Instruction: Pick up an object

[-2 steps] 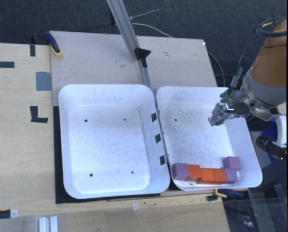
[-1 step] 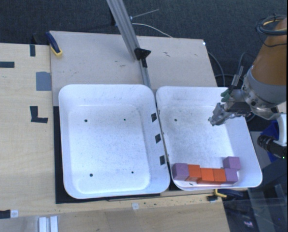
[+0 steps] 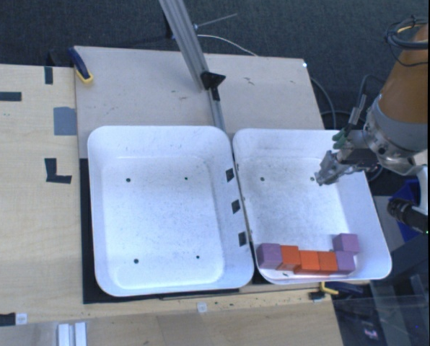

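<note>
Several blocks lie in a row along the near wall of the right bin (image 3: pixel 273 150): a purple block (image 3: pixel 270 254) at the left, orange blocks (image 3: pixel 309 260) in the middle, and purple blocks (image 3: pixel 345 251) at the right end. My gripper (image 3: pixel 326 174) hangs over the right bin's far right part, well away from the blocks, with nothing seen between its fingers. The dark fingers are small and blurred.
The left bin (image 3: pixel 157 207) stands beside the right one, with a few black tabs along the shared rim. A slanted metal pole (image 3: pixel 190 42) rises behind the bins. A blue and yellow clamp (image 3: pixel 80 65) sits at the board's far left corner.
</note>
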Tool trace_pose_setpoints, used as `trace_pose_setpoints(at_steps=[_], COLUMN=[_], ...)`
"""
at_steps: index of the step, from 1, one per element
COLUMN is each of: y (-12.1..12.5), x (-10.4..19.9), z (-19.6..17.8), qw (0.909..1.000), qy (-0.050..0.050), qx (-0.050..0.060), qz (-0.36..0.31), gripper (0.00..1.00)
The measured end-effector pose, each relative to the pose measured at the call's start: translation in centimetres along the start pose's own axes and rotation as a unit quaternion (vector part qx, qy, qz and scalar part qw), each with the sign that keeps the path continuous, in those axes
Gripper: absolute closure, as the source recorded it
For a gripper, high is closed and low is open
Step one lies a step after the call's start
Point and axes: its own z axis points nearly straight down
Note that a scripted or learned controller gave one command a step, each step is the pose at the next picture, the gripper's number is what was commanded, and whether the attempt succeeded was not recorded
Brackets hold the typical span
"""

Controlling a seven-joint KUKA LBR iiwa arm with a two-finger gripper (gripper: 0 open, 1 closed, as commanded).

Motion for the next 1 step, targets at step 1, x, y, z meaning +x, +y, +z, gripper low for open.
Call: trace_pose_setpoints(at_steps=[1], y=[6.03], x=[2.77], z=[5.16], qw=[1.0], qy=[0.001], qx=[0.0], qz=[-0.001], gripper=[1.0])
